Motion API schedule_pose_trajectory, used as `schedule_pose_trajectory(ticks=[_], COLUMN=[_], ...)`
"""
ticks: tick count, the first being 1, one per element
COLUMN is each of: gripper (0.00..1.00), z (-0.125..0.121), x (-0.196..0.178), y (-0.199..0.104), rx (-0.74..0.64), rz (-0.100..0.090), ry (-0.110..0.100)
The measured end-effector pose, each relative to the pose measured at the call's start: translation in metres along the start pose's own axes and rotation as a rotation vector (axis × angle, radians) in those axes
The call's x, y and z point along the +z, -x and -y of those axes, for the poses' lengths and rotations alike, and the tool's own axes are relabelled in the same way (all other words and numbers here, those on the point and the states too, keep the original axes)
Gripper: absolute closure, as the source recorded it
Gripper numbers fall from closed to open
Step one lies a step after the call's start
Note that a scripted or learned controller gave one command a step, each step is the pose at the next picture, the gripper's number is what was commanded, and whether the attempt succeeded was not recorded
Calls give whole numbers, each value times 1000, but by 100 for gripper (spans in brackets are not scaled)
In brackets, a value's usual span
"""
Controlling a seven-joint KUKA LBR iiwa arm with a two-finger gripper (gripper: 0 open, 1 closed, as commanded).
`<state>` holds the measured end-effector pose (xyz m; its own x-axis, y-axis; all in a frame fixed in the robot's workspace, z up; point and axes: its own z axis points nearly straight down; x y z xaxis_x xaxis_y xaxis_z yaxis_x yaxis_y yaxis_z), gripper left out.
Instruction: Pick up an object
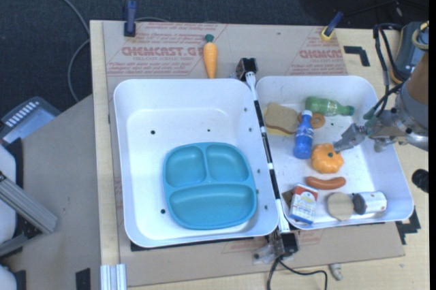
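In the right bin [388,166], the gripper [346,140], its state unclear, hovers beside one orange pumpkin [327,158] and two bottles [304,135].

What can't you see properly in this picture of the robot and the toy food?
- The hand: small and blurry in the camera view, so open or shut is unclear.
- The arm: cut off by the right edge.
- The small carton: its label is too small to read.
- The brown thing beside it: too blurry to name.
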<state>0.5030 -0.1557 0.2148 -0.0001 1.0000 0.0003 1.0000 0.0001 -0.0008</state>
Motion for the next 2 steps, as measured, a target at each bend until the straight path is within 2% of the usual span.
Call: schedule_pose_trajectory(ticks=[1,2], gripper=[0,0], z=[-20,-18], x=[114,120], y=[-42,-48], rx=[3,6], rz=[11,18], ry=[20,33])
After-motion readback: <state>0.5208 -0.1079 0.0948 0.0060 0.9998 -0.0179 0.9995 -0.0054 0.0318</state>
